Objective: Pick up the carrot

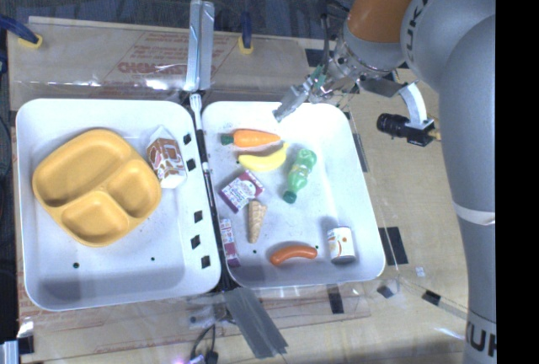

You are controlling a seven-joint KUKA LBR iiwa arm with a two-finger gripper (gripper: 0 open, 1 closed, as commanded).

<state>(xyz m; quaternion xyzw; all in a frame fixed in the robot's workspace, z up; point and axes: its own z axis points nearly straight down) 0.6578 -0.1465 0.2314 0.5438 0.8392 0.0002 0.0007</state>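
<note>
Hand (289, 106) hovers near carrot (255, 137), lying crosswise, green top pointing left

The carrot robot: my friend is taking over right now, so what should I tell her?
Gripper: above the far edge of the right bin, holding nothing; whether it is open or shut is unclear.
Carrot: lies on its side at the far end of the right bin, just near of the gripper, with the banana right beside it.
Done: nothing, the carrot is untouched.
Left: lower onto the carrot, grip it, lift it.
</note>
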